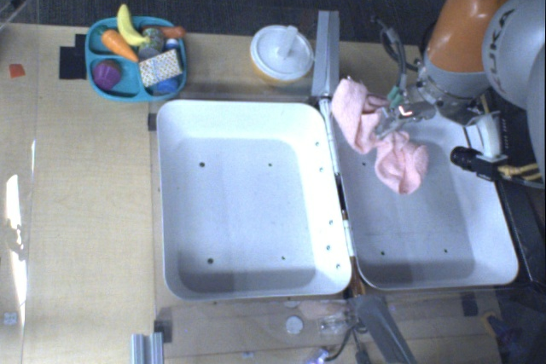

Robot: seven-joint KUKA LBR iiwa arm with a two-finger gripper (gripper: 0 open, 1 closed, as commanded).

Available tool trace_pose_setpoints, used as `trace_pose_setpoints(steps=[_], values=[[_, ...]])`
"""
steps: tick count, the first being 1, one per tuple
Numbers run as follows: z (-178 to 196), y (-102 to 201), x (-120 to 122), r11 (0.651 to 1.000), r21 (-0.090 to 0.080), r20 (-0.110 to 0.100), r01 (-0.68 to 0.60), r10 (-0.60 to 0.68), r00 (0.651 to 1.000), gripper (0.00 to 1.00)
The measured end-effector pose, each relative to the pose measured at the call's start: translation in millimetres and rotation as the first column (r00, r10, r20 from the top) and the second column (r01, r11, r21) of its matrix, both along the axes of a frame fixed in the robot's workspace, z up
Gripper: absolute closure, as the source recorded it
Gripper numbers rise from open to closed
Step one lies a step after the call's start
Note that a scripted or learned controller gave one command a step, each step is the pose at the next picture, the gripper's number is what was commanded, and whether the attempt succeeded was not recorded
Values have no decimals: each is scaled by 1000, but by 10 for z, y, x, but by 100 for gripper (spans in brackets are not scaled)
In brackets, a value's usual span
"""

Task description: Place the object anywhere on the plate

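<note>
**Pink cloth in the right bin, under the gripper**

Your bench is pale wood against dark carpet. Nearest you sit the two white bins: the left bin (247,192) and the right bin (444,243). In the right bin's far part lies a crumpled pink cloth (380,141), draped toward the divider. The gripper (394,122) sits on the cloth's middle, pinching a fold of it. Beyond, you have a blue plate (132,57) holding toy food, and a white lidded cup (281,53).

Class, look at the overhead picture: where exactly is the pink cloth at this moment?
In the camera view, the pink cloth lies in the right bin, at its upper left, draped against the divider beside the left bin, with the gripper on it.
</note>
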State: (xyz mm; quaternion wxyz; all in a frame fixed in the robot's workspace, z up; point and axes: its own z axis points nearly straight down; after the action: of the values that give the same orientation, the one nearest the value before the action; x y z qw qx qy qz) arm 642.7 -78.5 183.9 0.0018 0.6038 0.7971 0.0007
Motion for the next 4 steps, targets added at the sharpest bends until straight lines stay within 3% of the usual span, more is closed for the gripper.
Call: trace_pose_setpoints(steps=[1,2,3,4], values=[[406,18,30,1000,0,4,-8,8,1000,100],[302,439,-253,916,-1,1,-401,401,916,100],[414,894,-473,685,-3,3,-729,729,685,100],[308,1300,-723,346,-3,1,-938,938,346,100]])
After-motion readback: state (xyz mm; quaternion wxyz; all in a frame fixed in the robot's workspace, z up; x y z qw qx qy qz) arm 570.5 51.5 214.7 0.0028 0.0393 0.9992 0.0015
